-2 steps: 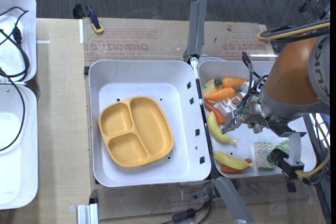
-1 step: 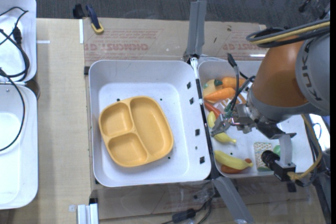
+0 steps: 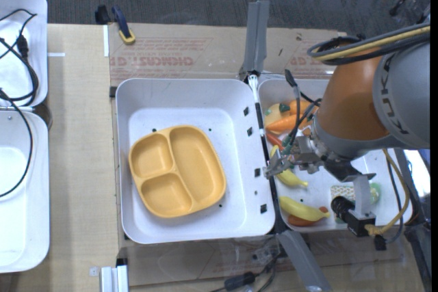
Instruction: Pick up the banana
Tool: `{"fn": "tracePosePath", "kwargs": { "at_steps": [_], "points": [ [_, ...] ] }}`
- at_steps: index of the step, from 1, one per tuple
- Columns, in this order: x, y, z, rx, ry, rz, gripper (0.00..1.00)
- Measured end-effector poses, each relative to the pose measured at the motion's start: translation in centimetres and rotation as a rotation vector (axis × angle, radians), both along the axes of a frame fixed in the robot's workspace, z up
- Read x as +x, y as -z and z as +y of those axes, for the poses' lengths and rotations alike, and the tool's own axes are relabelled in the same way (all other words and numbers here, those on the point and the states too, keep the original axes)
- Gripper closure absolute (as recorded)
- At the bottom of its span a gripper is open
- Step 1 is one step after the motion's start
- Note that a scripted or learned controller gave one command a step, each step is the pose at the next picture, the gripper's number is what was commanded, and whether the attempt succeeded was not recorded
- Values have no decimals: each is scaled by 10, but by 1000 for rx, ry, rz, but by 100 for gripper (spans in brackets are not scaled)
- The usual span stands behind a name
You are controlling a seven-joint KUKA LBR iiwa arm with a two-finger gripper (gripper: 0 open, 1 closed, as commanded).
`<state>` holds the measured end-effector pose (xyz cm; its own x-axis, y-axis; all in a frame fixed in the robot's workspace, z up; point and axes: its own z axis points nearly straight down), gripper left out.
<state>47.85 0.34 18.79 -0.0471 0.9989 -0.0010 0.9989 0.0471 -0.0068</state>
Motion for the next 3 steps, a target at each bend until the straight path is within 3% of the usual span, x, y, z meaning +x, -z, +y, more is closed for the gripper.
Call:
{"fn": "tracePosePath", "kwargs": {
  "at_steps": [1, 2, 3],
  "points": [
    [-1, 0, -54, 0, -30, 0, 0],
    [-2, 100, -111, 4, -201, 1, 0],
    [-2, 100, -111, 4, -201, 1, 0]
  ]
}}
